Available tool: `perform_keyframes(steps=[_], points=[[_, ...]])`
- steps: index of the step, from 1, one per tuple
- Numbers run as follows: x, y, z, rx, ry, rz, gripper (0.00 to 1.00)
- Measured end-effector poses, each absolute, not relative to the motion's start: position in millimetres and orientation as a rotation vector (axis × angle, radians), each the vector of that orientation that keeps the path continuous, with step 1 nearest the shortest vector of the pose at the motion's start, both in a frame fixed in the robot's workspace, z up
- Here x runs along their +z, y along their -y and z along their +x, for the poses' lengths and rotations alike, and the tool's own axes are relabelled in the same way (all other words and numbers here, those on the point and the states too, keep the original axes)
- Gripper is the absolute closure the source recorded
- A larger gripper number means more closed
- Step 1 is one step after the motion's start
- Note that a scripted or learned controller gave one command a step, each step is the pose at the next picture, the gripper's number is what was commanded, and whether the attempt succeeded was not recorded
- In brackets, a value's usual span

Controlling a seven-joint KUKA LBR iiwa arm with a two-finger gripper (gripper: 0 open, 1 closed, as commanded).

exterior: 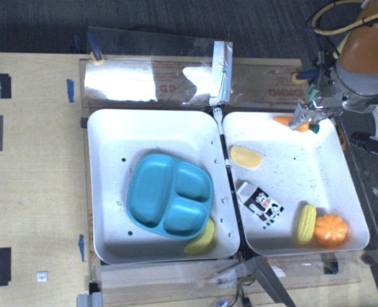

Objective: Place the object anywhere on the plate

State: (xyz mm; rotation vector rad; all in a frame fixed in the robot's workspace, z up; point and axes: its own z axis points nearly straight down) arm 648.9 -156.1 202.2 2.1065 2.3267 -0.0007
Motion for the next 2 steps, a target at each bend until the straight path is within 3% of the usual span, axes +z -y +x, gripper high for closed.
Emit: perform_keyframes(steps=[1,2], points=[[184,52,601.6,0.001,-2.279,2.168,1.0],[184,-39,605.6,0.002,-2.342,2.095,1.0]])
